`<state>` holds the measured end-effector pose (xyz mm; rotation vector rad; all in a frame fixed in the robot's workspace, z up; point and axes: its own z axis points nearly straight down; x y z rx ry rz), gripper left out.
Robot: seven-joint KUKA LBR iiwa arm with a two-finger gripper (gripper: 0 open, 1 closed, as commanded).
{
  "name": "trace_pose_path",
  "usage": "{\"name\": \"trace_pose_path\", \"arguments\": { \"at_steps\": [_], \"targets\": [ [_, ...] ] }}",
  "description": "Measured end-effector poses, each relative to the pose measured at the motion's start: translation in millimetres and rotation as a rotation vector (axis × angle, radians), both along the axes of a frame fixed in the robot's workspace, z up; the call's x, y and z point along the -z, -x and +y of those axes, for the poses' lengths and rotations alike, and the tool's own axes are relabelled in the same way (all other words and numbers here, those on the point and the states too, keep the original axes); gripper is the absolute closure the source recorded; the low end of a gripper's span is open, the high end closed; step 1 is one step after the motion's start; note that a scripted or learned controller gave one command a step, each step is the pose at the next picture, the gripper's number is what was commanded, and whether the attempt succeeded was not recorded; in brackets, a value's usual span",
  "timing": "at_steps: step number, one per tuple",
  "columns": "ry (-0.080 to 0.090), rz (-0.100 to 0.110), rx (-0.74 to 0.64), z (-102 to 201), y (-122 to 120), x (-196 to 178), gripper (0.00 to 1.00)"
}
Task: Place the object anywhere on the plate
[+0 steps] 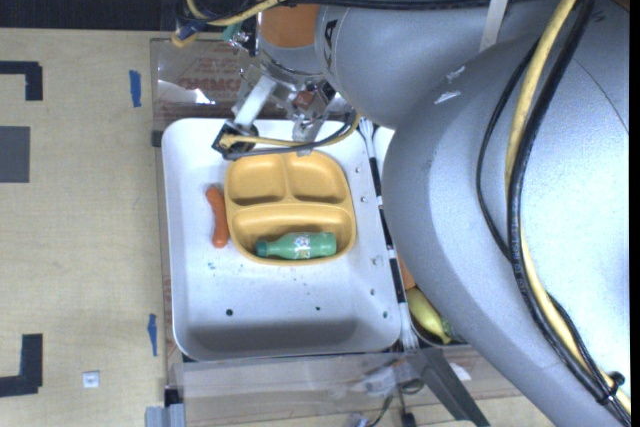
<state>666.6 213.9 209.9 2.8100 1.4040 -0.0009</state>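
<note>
The bottle (297,246) lay on its side in the plate's (290,177) near compartment, so placement looked complete. The gripper (268,128) hung released above the plate's far rim, grasping nothing. A carrot (217,216) lay beside the plate's left edge; the bin (265,315) had open floor nearer the camera.

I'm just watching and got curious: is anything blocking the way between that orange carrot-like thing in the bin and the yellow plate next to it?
Nothing visible does. The orange carrot lies on the floor of the white bin, right beside the yellow plate on its left. A green bottle fills the plate's near compartment; the two far ones look free.
</note>
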Motion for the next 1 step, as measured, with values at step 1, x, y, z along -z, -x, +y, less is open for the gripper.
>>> {"name": "trace_pose_path", "arguments": {
  "at_steps": [1],
  "targets": [
    [-0.001, -0.001, 0.065, 10.9, 0.1, 2.2, 0.0]
  ]
}}
